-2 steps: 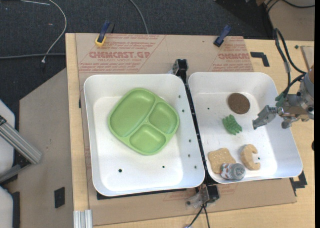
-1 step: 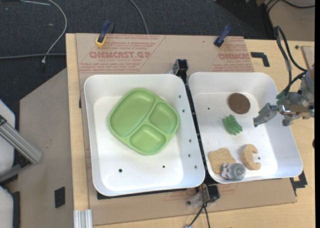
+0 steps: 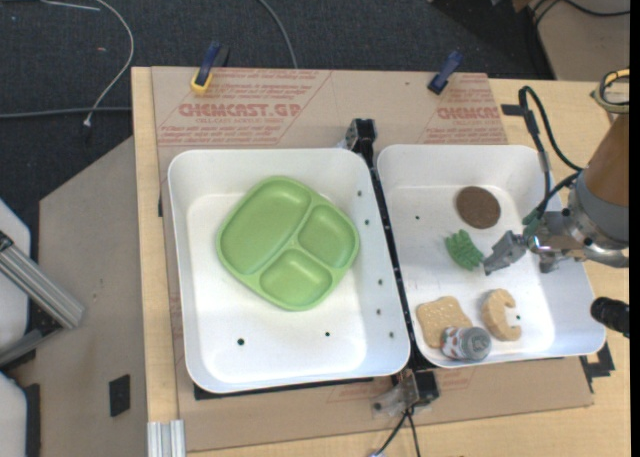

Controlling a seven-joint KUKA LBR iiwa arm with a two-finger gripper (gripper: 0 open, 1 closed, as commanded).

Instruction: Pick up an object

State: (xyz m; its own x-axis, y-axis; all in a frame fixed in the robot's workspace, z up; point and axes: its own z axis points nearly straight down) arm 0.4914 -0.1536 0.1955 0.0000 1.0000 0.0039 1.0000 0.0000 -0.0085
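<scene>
Objects fill your right bin (image 3: 520, 167), a green plate (image 3: 288, 242) sits in the left bin (image 3: 190, 275), and I cannot tell about the gripper (image 3: 505, 253).

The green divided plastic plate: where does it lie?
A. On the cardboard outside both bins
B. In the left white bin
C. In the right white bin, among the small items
B: the green divided plastic plate lies on the floor of the left white bin, alone there.
</scene>
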